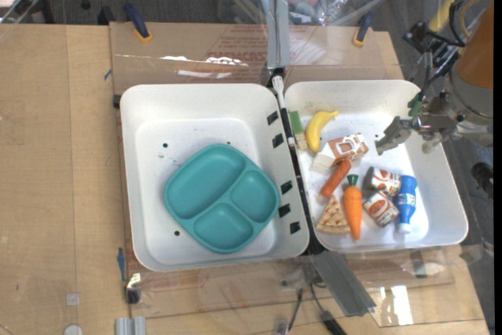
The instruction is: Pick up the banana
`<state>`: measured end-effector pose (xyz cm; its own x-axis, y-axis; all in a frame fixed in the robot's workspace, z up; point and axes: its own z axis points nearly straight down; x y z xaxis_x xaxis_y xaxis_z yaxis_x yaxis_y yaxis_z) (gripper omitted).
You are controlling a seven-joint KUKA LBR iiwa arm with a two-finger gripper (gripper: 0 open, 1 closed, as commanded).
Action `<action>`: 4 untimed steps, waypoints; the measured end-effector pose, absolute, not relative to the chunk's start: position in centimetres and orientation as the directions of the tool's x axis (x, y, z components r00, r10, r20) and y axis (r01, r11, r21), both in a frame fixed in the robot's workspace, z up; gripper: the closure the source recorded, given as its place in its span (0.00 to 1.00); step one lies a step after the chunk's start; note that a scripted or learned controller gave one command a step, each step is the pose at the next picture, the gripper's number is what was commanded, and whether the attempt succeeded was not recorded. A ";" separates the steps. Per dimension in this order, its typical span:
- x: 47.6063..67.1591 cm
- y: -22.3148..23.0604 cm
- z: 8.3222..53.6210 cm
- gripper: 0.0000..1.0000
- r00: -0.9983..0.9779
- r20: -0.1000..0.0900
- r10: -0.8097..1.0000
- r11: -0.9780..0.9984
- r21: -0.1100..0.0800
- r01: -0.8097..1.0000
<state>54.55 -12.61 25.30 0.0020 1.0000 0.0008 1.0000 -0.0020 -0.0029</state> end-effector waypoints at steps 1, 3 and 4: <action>60.3 -10.2 12.1 0.00 0.011 -0.001 1.000 -0.011 0.025 1.000; 68.0 -10.1 11.0 0.00 -0.382 -0.018 0.924 0.382 0.040 0.923; 66.8 -5.5 18.6 0.00 -0.340 -0.001 0.941 0.340 0.003 0.941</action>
